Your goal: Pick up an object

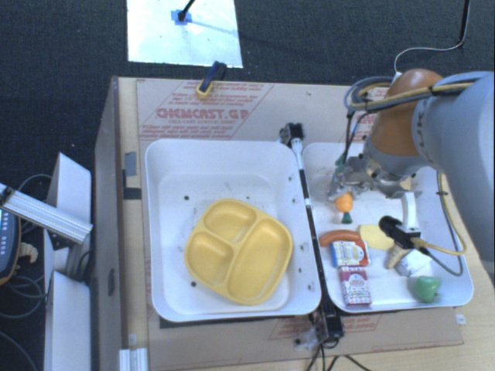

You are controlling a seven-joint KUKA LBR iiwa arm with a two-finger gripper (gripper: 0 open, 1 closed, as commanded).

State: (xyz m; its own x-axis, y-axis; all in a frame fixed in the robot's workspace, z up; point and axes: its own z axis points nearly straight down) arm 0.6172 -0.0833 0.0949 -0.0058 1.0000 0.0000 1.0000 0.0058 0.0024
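My gripper (343, 185) hangs low over the back left part of the right bin (456, 288), reaching in from the right. Just below its tip lies a small orange carrot-like toy (343, 202) with a green end; I cannot tell whether they touch. Nearer the front lie a toy hot dog (343, 239), a pale yellow piece (373, 236), a red packet (352, 256), a red and white carton (356, 287), a green pepper toy (424, 287) and a white lump (415, 263).
The left bin (166, 176) holds a yellow divided plate (239, 250). A black rail (303, 184) runs between the two bins. The grey arm (456, 145) covers the right bin's back right part.
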